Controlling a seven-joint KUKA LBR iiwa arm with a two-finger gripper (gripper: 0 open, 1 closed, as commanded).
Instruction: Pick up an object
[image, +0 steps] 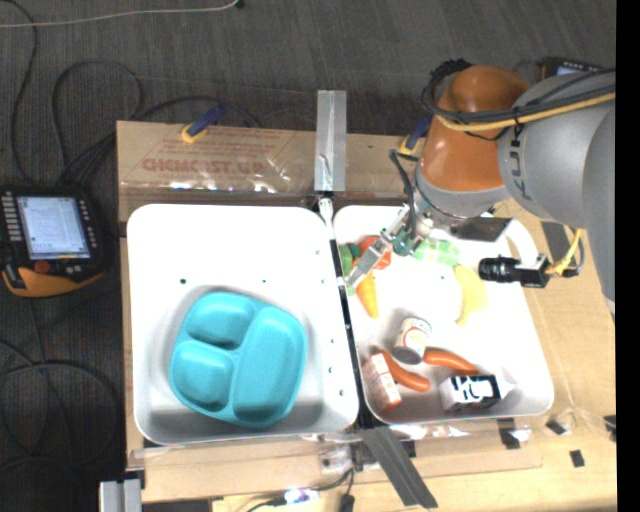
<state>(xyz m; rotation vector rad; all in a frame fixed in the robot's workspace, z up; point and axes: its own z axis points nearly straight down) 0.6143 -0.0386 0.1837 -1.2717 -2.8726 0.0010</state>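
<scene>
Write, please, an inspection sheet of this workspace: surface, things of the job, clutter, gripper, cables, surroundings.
Surface: bench bearing left bin and right bin, side by side.
Job's things: in the right bin, a banana, carrots, a can, a hot dog, a small black and white carton.
Clutter: a blue divided tray in the left bin; a clear plastic bag on the bench behind it.
Gripper: gripper low over the right bin's far left corner, near a green item; grasp cannot be told.
Cables: black cables on the floor at left.
Surroundings: a pendant on dark carpet.
</scene>
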